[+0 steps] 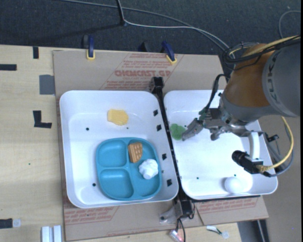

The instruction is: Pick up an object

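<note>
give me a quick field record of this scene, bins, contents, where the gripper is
left bin: blue divided tray, yellow piece on the bin floor
tray contents: brown waffle-like piece, white lump
right bin: green object, white ball
gripper: over right bin, beside green object
grasp: nothing seen between fingers

You have: white bins 2 (left [70,135], right [192,102]) | blue divided tray [113,180] 1 | yellow piece [117,116] 1 | waffle-like piece [135,152] 1 | white lump [148,169] 1 | green object [178,131] 1 | white ball [237,184] 1
</note>
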`<state>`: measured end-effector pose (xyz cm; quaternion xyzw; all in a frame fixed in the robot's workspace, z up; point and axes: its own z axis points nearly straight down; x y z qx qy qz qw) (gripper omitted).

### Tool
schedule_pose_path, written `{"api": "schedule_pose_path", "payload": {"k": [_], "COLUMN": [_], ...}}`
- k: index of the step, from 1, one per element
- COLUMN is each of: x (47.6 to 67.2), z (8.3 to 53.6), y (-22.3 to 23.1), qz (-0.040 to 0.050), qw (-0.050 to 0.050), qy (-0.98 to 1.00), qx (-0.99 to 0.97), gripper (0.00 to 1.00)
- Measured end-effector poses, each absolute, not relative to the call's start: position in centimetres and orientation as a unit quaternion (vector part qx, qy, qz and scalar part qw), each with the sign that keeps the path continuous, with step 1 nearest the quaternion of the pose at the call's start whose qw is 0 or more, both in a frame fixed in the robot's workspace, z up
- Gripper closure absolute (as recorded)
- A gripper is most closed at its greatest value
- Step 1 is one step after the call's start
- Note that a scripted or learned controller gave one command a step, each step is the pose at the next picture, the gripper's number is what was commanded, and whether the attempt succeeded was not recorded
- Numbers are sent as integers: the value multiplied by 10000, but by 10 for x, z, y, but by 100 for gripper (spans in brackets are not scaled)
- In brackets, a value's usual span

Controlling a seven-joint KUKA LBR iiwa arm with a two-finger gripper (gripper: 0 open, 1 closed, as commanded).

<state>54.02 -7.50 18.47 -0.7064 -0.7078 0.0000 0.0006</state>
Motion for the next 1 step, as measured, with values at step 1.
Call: {"api": "schedule_pose_path", "payload": {"k": [1], "x": [542], "z": [252], "y": [-54], "qz": [-20], "qw": [-17], "qy": [-7080], "qx": [-7062], "gripper": [0]}}
